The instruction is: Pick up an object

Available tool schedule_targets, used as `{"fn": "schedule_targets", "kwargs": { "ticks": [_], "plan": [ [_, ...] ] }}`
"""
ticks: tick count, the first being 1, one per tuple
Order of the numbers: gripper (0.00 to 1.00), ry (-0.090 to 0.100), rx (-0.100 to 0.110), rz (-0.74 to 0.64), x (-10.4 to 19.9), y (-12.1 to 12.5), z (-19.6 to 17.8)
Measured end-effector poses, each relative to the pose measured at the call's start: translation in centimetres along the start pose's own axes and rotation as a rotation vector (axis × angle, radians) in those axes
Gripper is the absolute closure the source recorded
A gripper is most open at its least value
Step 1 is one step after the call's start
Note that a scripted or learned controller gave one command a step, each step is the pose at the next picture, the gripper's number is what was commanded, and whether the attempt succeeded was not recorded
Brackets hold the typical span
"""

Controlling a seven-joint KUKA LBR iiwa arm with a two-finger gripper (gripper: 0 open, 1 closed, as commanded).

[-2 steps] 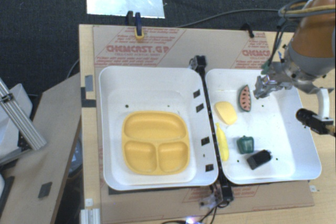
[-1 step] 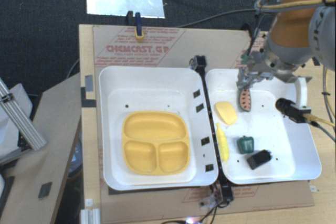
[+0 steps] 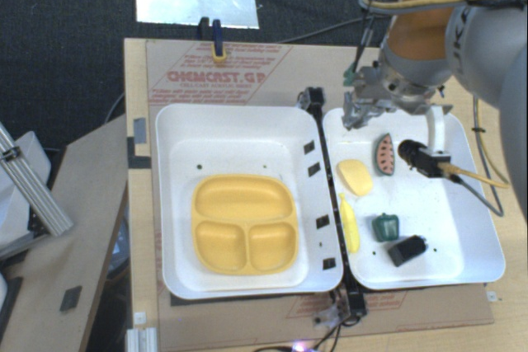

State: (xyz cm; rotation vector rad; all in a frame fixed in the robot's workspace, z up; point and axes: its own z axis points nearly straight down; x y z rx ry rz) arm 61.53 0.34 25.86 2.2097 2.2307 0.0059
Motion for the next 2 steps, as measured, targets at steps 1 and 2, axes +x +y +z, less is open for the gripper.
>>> {"fn": "schedule_targets", "kwargs": {
  "ticks": [1, 2],
  "plan": [
    [1.00, 0.000, 0.002, 0.000, 4.6, 2.3, 1.7],
    [1.00, 0.000, 0.002, 0.000, 10.1, 3.6, 3.7]
  ]
}}
